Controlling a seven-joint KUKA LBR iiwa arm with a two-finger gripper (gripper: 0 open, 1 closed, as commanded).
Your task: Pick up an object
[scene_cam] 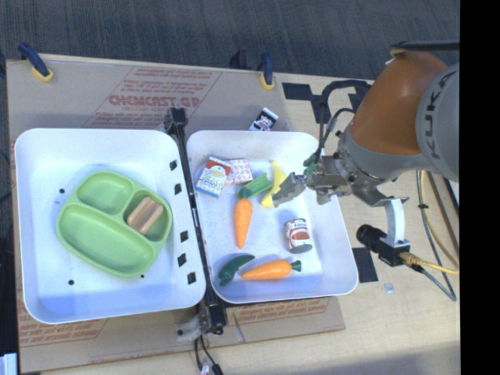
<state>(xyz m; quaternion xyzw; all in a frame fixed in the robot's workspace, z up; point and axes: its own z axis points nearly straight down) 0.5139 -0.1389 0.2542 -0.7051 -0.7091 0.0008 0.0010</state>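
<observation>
The right bin (332, 244) holds several toy foods. A small carton (212, 177) and a white packet (239, 168) lie at its far left. A green piece (254, 186) and a yellow piece (274, 176) sit near the middle. An orange carrot (243, 222) lies upright in the view, and a second carrot (268, 269) and a dark green vegetable (233, 266) lie at the front. A small can (298, 235) rests right of centre. My gripper (287, 189) hangs over the bin, just right of the yellow piece and above the can.
The left bin (39, 287) carries a green divided plate (98, 241) with a brown bun (144, 214) in one compartment. A small dark item (265, 120) lies behind the right bin. Blue clamps (36, 62) hold the cardboard underlay. Cables and a black fitting (384, 244) sit to the right.
</observation>
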